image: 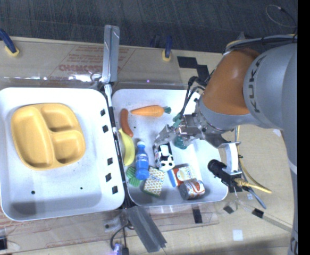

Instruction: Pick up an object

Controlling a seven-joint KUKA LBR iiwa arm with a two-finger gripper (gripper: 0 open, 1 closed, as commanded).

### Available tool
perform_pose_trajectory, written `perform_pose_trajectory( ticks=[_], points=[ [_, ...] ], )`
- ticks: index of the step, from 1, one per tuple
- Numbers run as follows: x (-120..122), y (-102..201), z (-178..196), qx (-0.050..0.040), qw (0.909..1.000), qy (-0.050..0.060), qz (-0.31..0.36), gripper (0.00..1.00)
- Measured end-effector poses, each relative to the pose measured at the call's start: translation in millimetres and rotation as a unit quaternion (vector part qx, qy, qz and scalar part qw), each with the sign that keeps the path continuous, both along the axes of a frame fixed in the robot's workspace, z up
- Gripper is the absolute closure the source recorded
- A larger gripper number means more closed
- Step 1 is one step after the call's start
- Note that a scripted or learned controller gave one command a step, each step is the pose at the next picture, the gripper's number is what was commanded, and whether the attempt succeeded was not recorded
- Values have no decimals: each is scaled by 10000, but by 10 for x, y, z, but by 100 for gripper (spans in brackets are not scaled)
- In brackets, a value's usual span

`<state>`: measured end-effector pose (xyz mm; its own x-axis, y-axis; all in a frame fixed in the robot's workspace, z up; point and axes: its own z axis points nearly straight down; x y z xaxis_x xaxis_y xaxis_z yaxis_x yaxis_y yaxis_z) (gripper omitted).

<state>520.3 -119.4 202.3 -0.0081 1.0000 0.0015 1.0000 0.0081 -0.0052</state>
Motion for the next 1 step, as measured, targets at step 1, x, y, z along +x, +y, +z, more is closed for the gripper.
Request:
perform_pose_trajectory(
  ticks=[1],
  points=[
    [365, 268, -761, -2, 9929, -31, 1187, 0]
  ],
)
